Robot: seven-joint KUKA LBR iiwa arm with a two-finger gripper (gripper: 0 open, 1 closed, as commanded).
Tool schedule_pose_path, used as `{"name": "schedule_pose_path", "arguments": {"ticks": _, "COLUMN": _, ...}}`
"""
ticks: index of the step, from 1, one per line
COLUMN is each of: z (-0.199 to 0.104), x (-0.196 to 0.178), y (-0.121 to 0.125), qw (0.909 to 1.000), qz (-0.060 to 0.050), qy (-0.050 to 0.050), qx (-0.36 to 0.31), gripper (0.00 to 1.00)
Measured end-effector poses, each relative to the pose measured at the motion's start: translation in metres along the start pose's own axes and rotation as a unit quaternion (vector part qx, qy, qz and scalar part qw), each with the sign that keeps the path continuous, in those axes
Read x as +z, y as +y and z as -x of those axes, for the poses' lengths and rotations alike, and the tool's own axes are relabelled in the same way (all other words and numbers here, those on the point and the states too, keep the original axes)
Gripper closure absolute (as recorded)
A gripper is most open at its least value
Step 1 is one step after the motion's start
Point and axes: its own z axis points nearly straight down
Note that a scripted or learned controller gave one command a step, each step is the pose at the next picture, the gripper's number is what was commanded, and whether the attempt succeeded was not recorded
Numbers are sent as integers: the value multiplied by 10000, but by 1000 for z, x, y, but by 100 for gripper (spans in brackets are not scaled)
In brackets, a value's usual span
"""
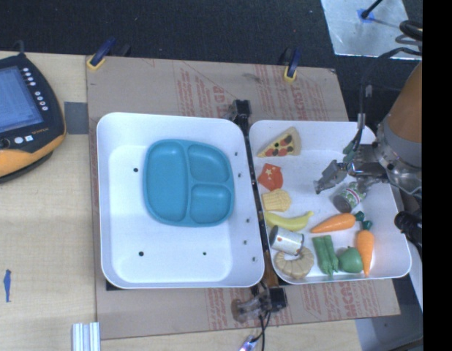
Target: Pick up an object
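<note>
The right white bin (314, 134) holds several toy foods: a pizza slice (279, 144), a red piece (270, 176), a corn piece (276, 200), a banana (287, 219), two carrots (334, 224) (365, 247), green vegetables (338, 258), a small can (285, 240) and a round cookie-like piece (293, 262). My gripper (341, 182) hangs over the bin's right-middle part, just above the carrots. A small green-and-white object (352, 194) lies right by its fingers; I cannot see whether it is between them.
The left white bin (113, 196) holds a blue divided plate (188, 182). A teach pendant (21, 115) rests on the bench at far left. Clamps (288, 64) pin the cardboard at the back. The arm's orange band (407, 112) stands at the right edge.
</note>
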Motion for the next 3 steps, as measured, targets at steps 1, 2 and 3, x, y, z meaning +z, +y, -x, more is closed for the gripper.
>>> {"name": "schedule_pose_path", "arguments": {"ticks": 1, "z": 45, "x": 155, "y": -40, "qw": 10000, "qz": -4, "qy": -1, "qx": -4, "gripper": 0}}
{"name": "schedule_pose_path", "arguments": {"ticks": 2, "z": 39, "x": 154, "y": 52, "qw": 10000, "qz": 7, "qy": -6, "qx": -8, "gripper": 0}}
{"name": "schedule_pose_path", "arguments": {"ticks": 3, "z": 58, "x": 153, "y": 98, "qw": 10000, "qz": 9, "qy": -2, "qx": 2, "gripper": 0}}
